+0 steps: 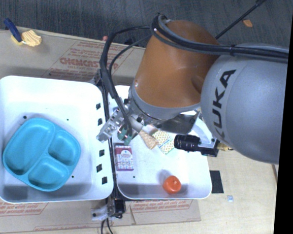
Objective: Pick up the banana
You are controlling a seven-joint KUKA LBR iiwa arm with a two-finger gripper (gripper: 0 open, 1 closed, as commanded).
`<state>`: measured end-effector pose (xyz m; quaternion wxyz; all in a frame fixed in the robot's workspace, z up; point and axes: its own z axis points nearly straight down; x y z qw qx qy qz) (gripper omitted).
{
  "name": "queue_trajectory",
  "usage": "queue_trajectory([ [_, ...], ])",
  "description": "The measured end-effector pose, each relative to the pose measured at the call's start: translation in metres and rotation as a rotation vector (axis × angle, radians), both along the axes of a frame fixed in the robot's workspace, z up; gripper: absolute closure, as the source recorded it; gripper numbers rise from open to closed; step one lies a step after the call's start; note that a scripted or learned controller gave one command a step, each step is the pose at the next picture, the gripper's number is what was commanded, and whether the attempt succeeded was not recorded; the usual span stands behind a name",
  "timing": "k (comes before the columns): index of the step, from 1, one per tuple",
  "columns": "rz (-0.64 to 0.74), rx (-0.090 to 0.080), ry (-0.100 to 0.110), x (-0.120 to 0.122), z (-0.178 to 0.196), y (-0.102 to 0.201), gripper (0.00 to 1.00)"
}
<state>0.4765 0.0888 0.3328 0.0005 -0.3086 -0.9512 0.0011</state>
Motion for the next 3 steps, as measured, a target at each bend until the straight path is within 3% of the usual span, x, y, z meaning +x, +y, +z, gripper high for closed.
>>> queue_trajectory([
  [1, 0.112, 0.0, 0.004, -0.001, -0.158, 0.016, 1.0],
  [2, 0.243, 0.002, -0.016, 0.005, -0.225, 0.034, 1.0],
  [3, -0.013, 0.001, -0.033, 0.01, -0.23, 0.067, 1.0],
])
